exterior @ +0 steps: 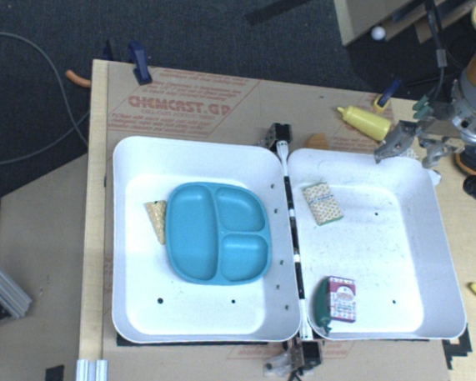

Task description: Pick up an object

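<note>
My left bin point(126, 217) holds a blue divided tray point(217, 232) with a tan cracker-like piece point(157, 217) touching its left edge. In my right bin point(434, 246), a patterned packet point(323, 204) lies far-left, and a small red carton point(342, 299) sits at the near-left corner against a dark green object point(320, 302). A yellow bottle point(364, 121) lies on the bench beyond. My gripper point(411, 146) hangs over the right bin's far rim, fingers spread, nothing between them.
</note>
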Controlling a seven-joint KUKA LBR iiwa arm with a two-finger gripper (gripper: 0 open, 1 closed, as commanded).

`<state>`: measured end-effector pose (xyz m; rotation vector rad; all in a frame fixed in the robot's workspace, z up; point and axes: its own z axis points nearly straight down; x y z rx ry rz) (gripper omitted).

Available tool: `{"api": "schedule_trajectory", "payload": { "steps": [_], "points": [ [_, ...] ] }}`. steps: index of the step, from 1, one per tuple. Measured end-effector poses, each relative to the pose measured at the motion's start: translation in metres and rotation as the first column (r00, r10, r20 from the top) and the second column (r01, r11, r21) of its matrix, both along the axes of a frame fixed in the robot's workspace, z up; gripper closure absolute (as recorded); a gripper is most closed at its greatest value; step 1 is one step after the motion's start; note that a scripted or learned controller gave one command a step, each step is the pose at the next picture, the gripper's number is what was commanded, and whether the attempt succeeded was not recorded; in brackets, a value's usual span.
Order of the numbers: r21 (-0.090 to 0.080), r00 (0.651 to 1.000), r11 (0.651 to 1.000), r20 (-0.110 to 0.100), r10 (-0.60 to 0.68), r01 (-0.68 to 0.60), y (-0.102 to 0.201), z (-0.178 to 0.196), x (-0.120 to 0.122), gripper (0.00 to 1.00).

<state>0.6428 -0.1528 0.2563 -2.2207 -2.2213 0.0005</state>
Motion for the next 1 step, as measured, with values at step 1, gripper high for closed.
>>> {"api": "schedule_trajectory", "payload": {
  "steps": [1],
  "points": [
    [0.003,1.0,1.0,-0.003,0.002,-0.002,0.0828,-0.0732,0.0075,0.0]
  ]
}}
